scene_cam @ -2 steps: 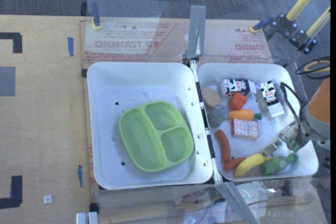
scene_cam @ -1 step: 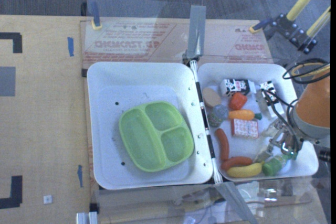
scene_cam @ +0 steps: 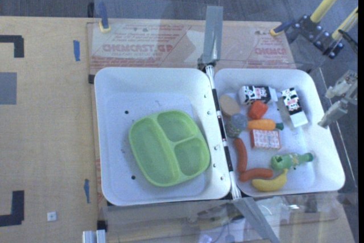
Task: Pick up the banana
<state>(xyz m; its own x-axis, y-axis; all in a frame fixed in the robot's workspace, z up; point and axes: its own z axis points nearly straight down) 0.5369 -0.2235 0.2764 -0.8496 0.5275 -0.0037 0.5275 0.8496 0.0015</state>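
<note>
Banana waiting at the near edge of the right bin

Room is ample in the left bin (scene_cam: 108, 88), where a green divided plate (scene_cam: 169, 147) lies alone. In the right bin (scene_cam: 324, 171) the banana (scene_cam: 269, 182) is seen at the near rim, touching a red sausage (scene_cam: 255, 173) and just below a green bottle (scene_cam: 290, 160). A descent from above is best judged, with the fingers set across the banana's curve, clear of the wall. At the far right the gripper (scene_cam: 336, 101) hangs outside the bin; how far it is open cannot be told, and nothing is seen held.
</note>
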